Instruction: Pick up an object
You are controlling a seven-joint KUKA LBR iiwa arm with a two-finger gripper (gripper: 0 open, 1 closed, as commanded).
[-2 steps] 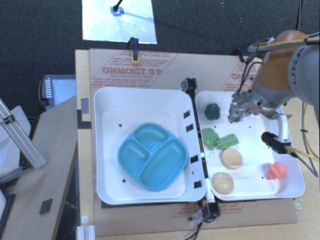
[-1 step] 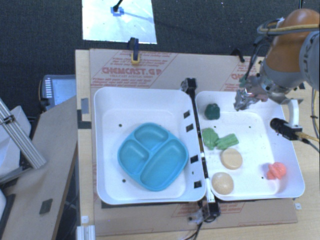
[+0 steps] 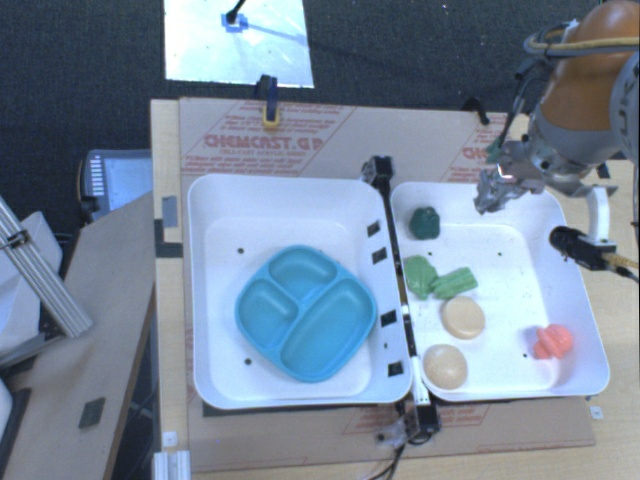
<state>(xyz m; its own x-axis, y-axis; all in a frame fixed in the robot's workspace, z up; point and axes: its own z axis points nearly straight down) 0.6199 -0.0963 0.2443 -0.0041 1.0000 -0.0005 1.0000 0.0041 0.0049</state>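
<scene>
While the arm reaches in from the right, its gripper [image 3: 492, 196] hangs over the far edge of the right bin [image 3: 590, 368]; whether its tool is wide or narrow cannot be told, and nothing shows in its grasp. Right bin contents: a dark green object [image 3: 425, 222] at far left, a light green piece [image 3: 438, 280] below it, two pale round items [image 3: 463, 317] [image 3: 446, 365] nearer, and a pink-orange object [image 3: 552, 342] near right. Left bin [image 3: 215, 208]: a blue divided plate [image 3: 303, 311].
</scene>
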